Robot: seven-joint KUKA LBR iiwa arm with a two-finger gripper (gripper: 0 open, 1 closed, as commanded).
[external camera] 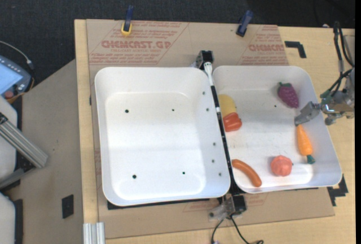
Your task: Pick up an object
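Note:
The right white bin [265, 130] holds several toy foods. A purple grape bunch [287, 95] lies at its far right. An orange carrot [304, 142] rests along the right wall. A pink-red round fruit [281, 165] and an orange sausage [247, 172] sit near the front. A yellow piece [227, 105] and a red pepper [232, 122] lie against the left wall. My gripper [309, 113] comes in over the bin's right rim, between the grapes and the carrot, just above the carrot's top end. Nothing shows in its grasp.
The left white bin [152, 130] sits beside the right one, with a black divider strip [217, 118] between them. Blue clamps [128, 18] [245, 21] hold the cardboard base at the back. Cables [341, 56] hang at the right edge.

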